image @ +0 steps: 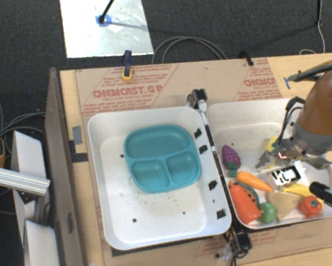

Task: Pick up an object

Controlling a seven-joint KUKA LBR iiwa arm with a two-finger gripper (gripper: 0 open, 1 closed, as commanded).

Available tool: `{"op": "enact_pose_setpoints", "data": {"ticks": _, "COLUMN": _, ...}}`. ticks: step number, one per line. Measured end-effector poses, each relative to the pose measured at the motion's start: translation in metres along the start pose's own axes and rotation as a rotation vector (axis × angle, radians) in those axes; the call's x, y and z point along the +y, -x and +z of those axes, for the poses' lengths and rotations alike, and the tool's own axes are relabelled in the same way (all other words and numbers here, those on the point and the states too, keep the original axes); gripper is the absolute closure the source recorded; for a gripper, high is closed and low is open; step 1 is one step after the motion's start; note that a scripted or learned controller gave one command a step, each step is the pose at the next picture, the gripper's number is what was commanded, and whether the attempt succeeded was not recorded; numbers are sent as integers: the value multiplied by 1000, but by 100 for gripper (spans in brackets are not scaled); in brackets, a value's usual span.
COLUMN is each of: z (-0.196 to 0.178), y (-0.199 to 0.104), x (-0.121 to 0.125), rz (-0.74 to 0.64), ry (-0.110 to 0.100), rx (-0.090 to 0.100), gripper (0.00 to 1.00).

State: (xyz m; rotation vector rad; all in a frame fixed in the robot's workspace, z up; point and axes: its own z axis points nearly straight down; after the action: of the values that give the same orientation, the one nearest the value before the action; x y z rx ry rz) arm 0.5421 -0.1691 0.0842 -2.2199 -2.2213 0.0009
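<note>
pick not done | my tool (283,167) low in right bin (243,112) | grip: cannot tell | carrot (253,180) just left, unlifted

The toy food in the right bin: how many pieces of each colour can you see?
Purple: 1, the grapes
Orange: 2, the carrot and the big orange-red piece
Green: 1, the small round piece
Yellow: 1, the banana-like piece
Tan: 1, the wedge
Red: 1, the tomato
Total: 7 visible; the arm may hide more.
</note>
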Motion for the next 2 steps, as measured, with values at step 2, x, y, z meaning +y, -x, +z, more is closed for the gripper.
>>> {"op": "enact_pose_setpoints", "data": {"ticks": 2, "z": 0, "y": -7, "x": 17, "rz": -2, "ry": -1, "rx": 1, "gripper": 0}}
